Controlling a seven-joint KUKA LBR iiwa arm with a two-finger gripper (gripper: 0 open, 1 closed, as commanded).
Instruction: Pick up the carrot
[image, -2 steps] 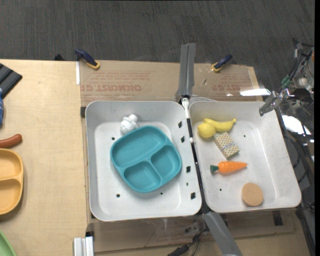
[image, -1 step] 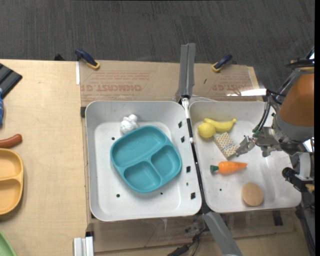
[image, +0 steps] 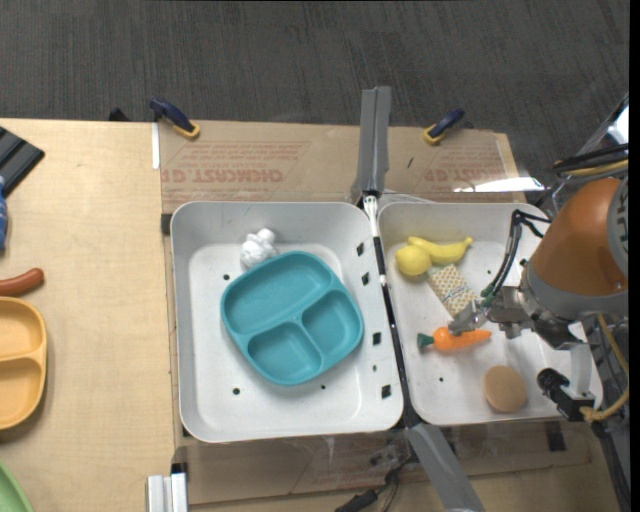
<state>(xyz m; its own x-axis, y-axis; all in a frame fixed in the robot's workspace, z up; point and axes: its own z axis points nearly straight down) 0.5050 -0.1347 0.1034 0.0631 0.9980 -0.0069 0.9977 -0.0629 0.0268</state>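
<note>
The carrot (image: 458, 340) lies on its side in the right bin (image: 440, 405), near the bin's middle, its orange body pointing right and its green top toward the left wall. The jaws (image: 470, 320) are down at the carrot's upper edge, the metal fingertips just above and against it; whether they are released or clenched on it cannot be told, since the carrot rests on the bin floor and the fingertips are small and partly blurred. The arm (image: 585, 240) enters from the right, its orange band over the bin's right rim.

A patterned block (image: 450, 287) lies tilted just above the jaws, between them and the lemon (image: 412, 261). The lemon touches the left end of the banana (image: 440, 247), near the bin's top. A tan round piece (image: 505, 388) sits near the bottom right of the bin, apart from the carrot.

The left bin (image: 190, 330) holds a teal divided plate (image: 291, 317), tilted, with a small white crumpled thing (image: 258, 246) at its upper left edge.

On the surface (image: 90, 200) to the left sit a yellow tray (image: 20, 365) and a sausage (image: 20, 281) just above it. Two clamps (image: 175, 118) (image: 443, 125) grip the cardboard behind the bins
</note>
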